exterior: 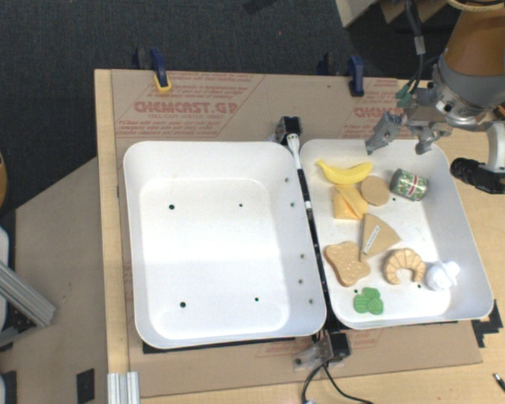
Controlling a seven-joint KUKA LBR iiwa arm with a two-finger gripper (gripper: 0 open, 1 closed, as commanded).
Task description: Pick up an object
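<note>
Gripper (399, 137) fingers spread apart, nothing between them; hovering over far edge of right bin (467, 251); banana (346, 172) just below-left of gripper; green can (409, 185) below it; left bin (151, 175) alongside.

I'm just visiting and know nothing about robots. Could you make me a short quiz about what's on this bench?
1. True or false: the gripper holds the banana.
2. Which bin contains the toy food? A) left bin B) right bin
3. Fill in: the green can lies to the right of the round ____.

Key:
1. False: the gripper is open and hangs above the far edge of the right bin, holding nothing.
2. B
3. cookie
</note>
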